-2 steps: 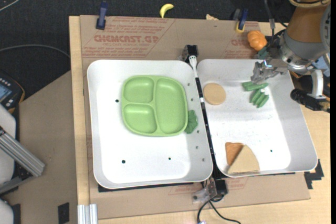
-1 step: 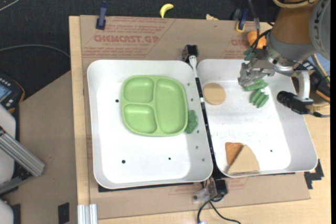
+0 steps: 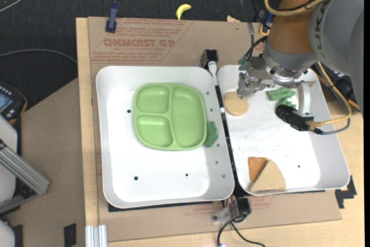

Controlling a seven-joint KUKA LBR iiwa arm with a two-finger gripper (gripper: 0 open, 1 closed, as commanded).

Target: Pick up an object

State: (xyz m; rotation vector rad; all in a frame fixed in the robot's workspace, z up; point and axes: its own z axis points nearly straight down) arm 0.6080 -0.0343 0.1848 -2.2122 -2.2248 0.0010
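My gripper (image 3: 247,89) hangs low over the far left corner of the right bin (image 3: 324,165). A flat tan round disc (image 3: 235,105) lies just below and to the left of its tip, close to or touching it. Nothing can be seen held in the gripper. A small green piece (image 3: 282,93) lies to the gripper's right, partly under the wrist. A tan wedge shaped like a slice of bread (image 3: 266,174) rests near the front edge of the same bin.
The left bin (image 3: 115,170) holds a green divided plate (image 3: 170,116) with a small dark green item (image 3: 211,134) against its right side. The ridge between the bins runs just left of the disc. The bins sit on a cardboard sheet (image 3: 144,40).
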